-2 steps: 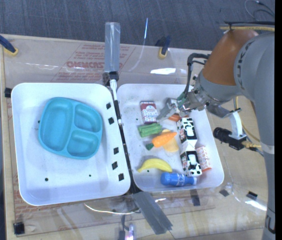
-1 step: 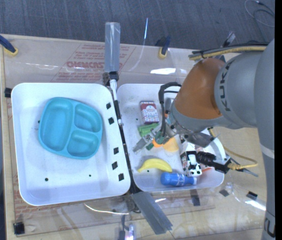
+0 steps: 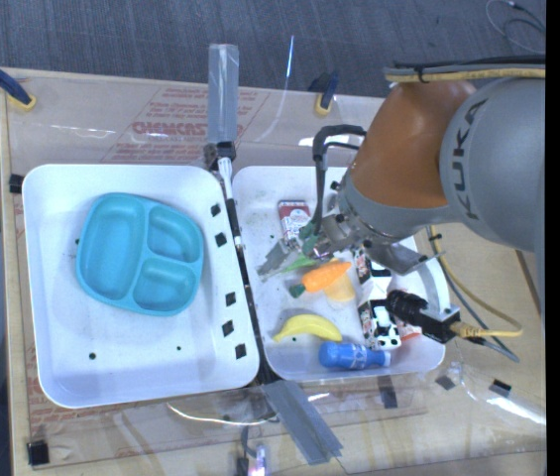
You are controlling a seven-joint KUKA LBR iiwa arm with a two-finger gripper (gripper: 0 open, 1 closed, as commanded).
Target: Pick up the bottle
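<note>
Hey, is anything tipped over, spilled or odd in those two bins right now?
No spill shows. The blue bottle lies on its side at the right bin's near edge, beside the banana. The blue tray sits askew in the left bin.

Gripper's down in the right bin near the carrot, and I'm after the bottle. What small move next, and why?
Probably lift slightly and shift toward the near edge of the right white bin. The gripper sits by the orange toy carrot, while the blue plastic bottle lies on its side against the near wall, just beyond the yellow toy banana. Nothing shows between the gripper and the bottle yet.
</note>
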